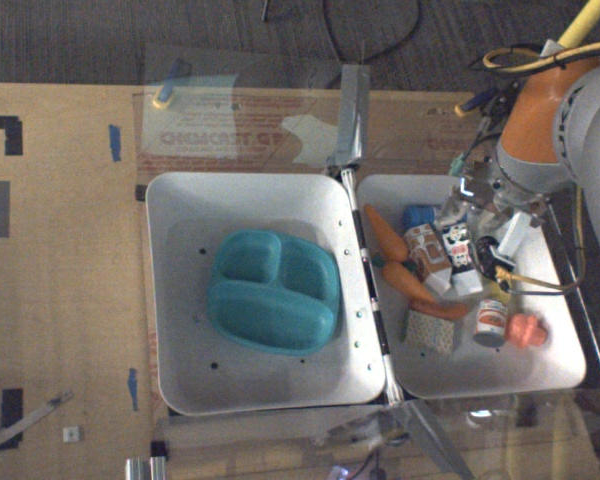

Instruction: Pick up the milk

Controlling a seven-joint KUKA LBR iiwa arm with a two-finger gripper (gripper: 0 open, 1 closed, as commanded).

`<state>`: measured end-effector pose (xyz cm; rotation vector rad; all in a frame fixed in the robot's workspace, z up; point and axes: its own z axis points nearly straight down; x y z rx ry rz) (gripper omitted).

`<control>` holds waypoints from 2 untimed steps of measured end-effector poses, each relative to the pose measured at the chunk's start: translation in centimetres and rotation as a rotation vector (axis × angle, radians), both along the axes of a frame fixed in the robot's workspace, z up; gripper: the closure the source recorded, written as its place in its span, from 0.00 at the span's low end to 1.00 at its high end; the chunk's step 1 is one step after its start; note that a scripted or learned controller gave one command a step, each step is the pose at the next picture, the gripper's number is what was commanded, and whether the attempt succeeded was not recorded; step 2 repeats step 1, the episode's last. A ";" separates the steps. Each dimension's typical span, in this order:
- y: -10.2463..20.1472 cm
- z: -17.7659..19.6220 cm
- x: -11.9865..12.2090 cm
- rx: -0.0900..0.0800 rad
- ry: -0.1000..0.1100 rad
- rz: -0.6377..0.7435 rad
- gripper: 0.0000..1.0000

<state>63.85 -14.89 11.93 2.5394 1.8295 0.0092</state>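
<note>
Honestly, the job looks barely begun from where I stand: the milk (pixel 450 251), a small carton with a cow-patterned side, lies tipped over among the clutter in the right bin (pixel 560 368), not lifted at all. The arm (pixel 550 128) comes in from the right with its orange band over the bin's upper corner, and the gripper (pixel 480 203) hangs just above and beside the carton's upper end, close but, as far as I can make out, not around it. How wide the gripper is set I cannot tell; the wrist and cables hide that part. What remains, I judge, is everything that counts: settling over the carton, closing on it and raising it clear. The crowding will not help. Two carrots (pixel 405 273) lie just left of the milk, one touching or nearly so, a blue block (pixel 417 215) sits near its top, a speckled pad (pixel 431 330) lies below, and a small can (pixel 491 320) and a pink toy (pixel 526 331) rest to the lower right. The teal divided tray (pixel 275 290) sits alone in the left bin (pixel 170 208), well apart.
</note>
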 end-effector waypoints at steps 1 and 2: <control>4.5 9.2 -2.1 0.005 0.011 0.119 1.00; 4.5 9.2 -2.1 0.005 0.011 0.119 1.00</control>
